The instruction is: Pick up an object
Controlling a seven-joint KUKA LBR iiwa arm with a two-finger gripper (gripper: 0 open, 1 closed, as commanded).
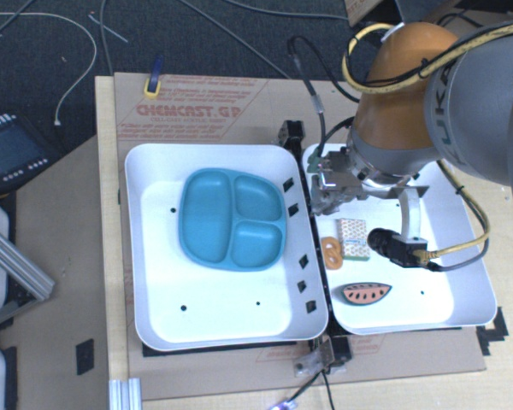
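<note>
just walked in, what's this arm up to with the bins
A KUKA arm reaches in over the right bin, its wrist low above the bin's near-left part. Below it lie a pretzel, a small patterned packet and a watermelon slice, all untouched. The left bin holds a blue divided plate.

The two white bins (pixel 154 254) looked like smooth, slightly glossy moulded plastic, and the blue divided plate (pixel 232 219) in the left one was a matt, even-toned plastic with soft rounded ridges. Under them the counter (pixel 111 186) was covered by a flat sheet of brown cardboard (pixel 197 105), dull and papery, printed in red lettering. The arm (pixel 462 101) showed a grey casing with a satin sheen and an orange band (pixel 406 84) that was smooth and glossy, catching a bright highlight, while the watermelon slice toy (pixel 366 293) appeared as painted, lightly shiny plastic.
</note>
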